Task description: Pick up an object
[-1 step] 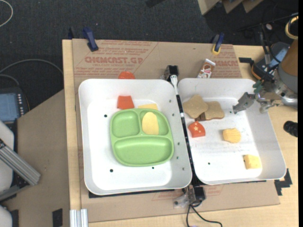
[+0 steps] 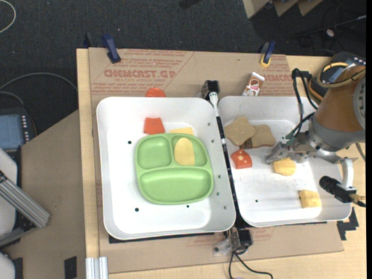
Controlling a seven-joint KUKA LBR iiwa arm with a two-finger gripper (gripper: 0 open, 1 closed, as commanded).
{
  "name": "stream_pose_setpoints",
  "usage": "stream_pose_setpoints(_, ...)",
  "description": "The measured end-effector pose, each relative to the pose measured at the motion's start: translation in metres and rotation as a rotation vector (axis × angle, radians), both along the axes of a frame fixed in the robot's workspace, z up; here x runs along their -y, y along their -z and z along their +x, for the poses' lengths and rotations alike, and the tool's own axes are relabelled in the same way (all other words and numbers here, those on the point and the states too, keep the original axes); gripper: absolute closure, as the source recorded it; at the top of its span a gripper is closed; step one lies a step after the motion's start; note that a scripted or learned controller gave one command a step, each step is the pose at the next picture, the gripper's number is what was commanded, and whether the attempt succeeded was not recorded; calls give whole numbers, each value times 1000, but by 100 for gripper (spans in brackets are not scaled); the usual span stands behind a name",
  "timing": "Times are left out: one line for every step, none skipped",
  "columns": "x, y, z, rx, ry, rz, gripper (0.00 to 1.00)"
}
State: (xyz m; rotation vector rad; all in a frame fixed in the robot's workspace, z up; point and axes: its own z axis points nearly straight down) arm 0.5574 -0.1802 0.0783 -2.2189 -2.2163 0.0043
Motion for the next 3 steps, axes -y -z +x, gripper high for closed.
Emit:
stream_pose_setpoints(-53,-6,-18,1,-4,2,0)
stream_pose_setpoints(-50,-17,-17,5,-1,-1,100)
stream_pose_setpoints(-175,-113,28,20,-16,2,100)
